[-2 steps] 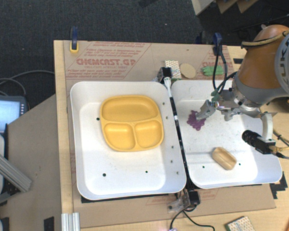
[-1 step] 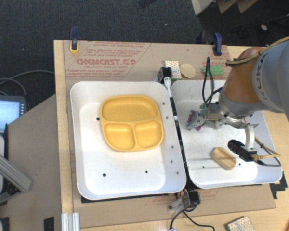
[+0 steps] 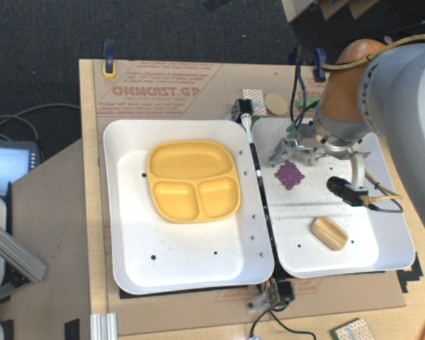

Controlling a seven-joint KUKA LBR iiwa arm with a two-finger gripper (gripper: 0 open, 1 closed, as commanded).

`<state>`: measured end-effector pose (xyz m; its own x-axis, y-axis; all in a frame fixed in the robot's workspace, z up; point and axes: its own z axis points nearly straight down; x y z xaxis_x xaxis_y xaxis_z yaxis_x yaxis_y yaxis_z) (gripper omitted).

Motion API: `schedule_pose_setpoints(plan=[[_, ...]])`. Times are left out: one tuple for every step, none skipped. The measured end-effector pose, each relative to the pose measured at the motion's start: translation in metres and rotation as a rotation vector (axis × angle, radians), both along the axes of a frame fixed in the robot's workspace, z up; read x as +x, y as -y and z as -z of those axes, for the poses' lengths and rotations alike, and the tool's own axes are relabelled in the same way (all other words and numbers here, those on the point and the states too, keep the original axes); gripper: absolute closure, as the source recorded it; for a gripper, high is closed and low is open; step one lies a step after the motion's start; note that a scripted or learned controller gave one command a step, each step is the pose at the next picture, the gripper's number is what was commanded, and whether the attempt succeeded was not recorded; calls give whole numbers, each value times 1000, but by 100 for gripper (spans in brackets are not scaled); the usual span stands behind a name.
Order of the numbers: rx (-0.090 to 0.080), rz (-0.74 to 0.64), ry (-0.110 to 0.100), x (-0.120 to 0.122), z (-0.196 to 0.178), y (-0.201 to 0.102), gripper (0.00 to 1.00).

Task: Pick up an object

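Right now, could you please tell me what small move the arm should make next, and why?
Probably a short shift over the small purple crumpled object, then straight down. The gripper hangs just beside it in the white bin on the view's right with nothing visibly held, and it lies far closer than the tan rounded wooden block.

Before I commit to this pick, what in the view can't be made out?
- Camera view: the right bin's far right corner is hidden under the arm.
- Camera view: the purple object is too small to identify.
- Camera view: the gripper sits at the purple object's upper edge, so whether they touch cannot be told.
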<state>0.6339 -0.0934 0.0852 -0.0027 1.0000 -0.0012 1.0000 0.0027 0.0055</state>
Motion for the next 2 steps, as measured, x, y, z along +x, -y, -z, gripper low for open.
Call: schedule_pose_setpoints(plan=[[3,7,-14,-74,1,13,0],[0,0,1,-18,0,1,0]])
